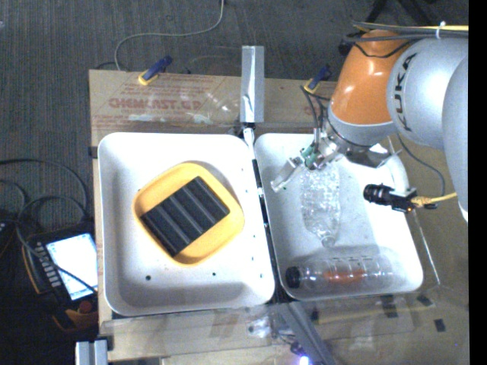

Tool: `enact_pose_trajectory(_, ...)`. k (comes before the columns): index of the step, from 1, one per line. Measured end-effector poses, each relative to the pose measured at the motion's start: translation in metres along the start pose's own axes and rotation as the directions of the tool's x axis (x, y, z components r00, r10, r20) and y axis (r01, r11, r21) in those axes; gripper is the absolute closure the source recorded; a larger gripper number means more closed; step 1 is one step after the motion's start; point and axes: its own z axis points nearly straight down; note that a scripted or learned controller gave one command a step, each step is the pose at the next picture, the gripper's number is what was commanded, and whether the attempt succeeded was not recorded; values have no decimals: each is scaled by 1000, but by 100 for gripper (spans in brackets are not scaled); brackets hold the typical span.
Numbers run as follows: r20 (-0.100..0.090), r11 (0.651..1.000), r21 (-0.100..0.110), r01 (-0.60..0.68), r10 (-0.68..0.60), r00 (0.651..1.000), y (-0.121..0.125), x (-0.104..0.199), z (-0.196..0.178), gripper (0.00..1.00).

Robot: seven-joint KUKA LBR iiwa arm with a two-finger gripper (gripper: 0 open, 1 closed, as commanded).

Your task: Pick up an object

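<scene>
From above, the jaws (310, 158) hang at the right white bin's (415, 268) twelve o'clock, over a crumpled clear plastic bottle (319, 200), probably the target. How they stand I cannot tell. A second clear bottle (342, 274) lies at six o'clock.

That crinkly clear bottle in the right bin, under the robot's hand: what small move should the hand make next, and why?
Probably a short, slow lift straight up. The hand sits at the top end of the crinkly clear bottle, which lies in the right bin, apart from the second bottle along the near wall. Whether the grip is firm is unclear, so a small lift would test it.
</scene>
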Motion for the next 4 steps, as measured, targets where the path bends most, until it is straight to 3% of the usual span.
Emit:
enact_pose_trajectory(1, -1, 999, 2, 43, -43, 999, -42, -41, 65, 0)
enact_pose_trajectory(2, 8, 1000, -14, 23, -23, 1000, -63, -50, 92, 0)
enact_pose_trajectory(3, 5, 972, -11, -235, 235, 972, -49, -97, 93, 0)
enact_pose_trajectory(4, 10, 992, -13, -125, 125, 992, -79, -99, 92, 0)
